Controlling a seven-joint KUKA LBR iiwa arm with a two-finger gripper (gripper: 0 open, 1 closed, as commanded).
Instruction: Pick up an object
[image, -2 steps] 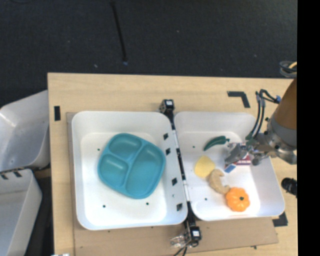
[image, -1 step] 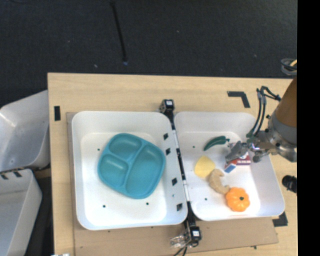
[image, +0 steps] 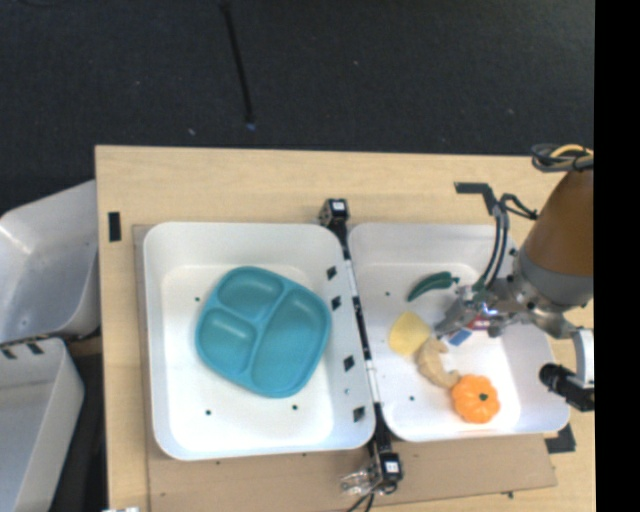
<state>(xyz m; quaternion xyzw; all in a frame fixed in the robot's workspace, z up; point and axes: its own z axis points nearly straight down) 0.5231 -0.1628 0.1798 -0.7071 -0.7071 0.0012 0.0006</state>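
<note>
gripper (image: 462, 322) down low in right bin (image: 400, 420), honestly can't tell its state from here; sits just above yellow block (image: 407, 332) and tan lump (image: 434, 364); green pepper (image: 430, 284) near it, orange pumpkin (image: 475, 398) toward front; left bin (image: 170, 420) has teal divided plate (image: 263, 330)

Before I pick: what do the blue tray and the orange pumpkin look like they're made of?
The blue tray looks like moulded plastic: one even colour, smooth rounded compartments, a soft sheen. The orange pumpkin seems to be a plastic or rubber toy: saturated uniform orange, ribbed lobes and a small green stem. The view cannot show whether it is hard or soft.
</note>
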